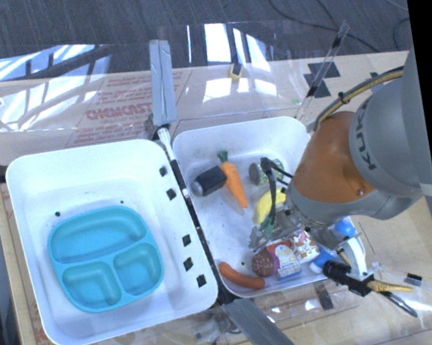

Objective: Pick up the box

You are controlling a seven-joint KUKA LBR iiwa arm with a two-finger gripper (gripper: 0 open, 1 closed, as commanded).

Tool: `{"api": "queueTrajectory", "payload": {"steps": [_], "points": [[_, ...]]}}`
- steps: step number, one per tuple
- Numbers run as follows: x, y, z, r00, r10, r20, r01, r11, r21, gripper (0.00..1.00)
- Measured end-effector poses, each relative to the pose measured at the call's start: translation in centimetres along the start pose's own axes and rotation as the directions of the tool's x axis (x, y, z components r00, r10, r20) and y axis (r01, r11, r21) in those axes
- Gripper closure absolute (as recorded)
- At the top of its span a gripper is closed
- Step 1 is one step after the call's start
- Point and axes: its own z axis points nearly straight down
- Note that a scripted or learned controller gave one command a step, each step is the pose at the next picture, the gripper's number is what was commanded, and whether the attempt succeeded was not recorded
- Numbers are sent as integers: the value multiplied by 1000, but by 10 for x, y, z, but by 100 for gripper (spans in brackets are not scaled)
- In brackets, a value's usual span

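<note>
hand: sat low in the right bin, just above the box; the wrist blocked the tips, so I could not tell how they stood.
box: lay flat at the near edge of the right bin, printed face up, a dark red round item touching its left side.
neighbours of box: sausage left of it by the rim, yellow item behind it, carrot and black cylinder further back.
advice: probably best to centre over the box, straddle its short side clear of the round item, then lift straight up.
left bin: blue tray, well apart from the box.
</note>
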Motion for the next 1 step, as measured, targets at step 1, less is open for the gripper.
{"api": "queueTrajectory", "payload": {"steps": [1], "points": [[45, 44, -81, 982, -187, 5, 187, 982, 3, 100]]}}
